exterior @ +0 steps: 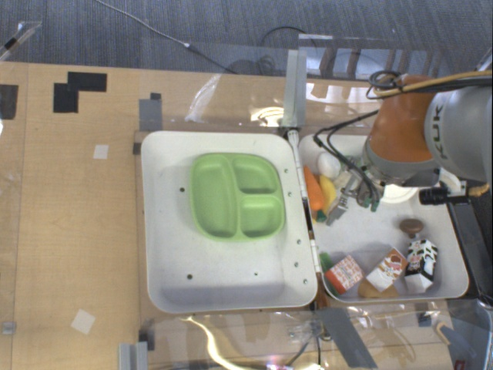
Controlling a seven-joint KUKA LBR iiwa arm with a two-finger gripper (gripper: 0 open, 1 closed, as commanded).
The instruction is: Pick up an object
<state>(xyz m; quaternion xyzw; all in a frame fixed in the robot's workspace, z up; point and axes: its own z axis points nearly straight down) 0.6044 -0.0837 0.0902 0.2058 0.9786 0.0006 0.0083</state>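
Two shallow white bins sit side by side on a wooden bench, seen from above at a slant. The left bin (166, 284) holds a green divided plate (236, 196), lying flat near its middle. The right bin (454, 280) holds a scatter of small things. Along its left wall lie an orange carrot (312, 189), a yellow piece (329, 188) just beside it, and a white egg-shaped thing (328, 163) above them. Near the bin's front edge are a small red box (345, 272), a brown and white carton (387, 268) and a black and white cow-print carton (421, 261). A brown pebble-like lump (411, 226) lies a little behind the cartons.

The grey arm with its orange band (400, 129) reaches in from the right, over the back of the right bin. Its gripper (343, 204) points down and to the left, low over the bin floor, just beside the carrot and the yellow piece. The fingers stand a little apart and nothing shows between them.
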